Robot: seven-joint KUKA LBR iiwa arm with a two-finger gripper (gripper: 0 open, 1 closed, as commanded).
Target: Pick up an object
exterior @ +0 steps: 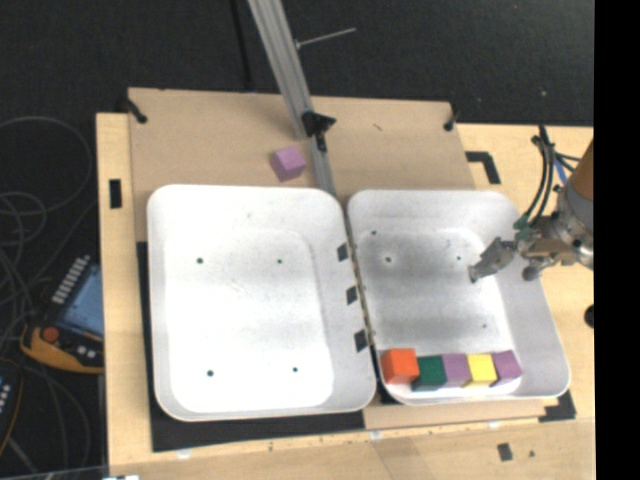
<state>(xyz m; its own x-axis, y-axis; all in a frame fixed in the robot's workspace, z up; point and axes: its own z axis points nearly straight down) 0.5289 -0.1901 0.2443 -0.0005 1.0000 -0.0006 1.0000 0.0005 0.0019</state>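
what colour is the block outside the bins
Light purple block, seen in the camera view.

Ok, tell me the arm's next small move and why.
Probably shift the gripper toward the near wall, over the row of blocks in the right bin: it hangs above bare floor, nothing held.

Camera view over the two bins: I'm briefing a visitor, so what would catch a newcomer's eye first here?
A tidy row of blocks along the near edge of the right bin: orange block, green block, a purple block, yellow block, another purple block. A lone purple cube sits on the board beyond the left bin. The pincer hangs over the right bin's far right.
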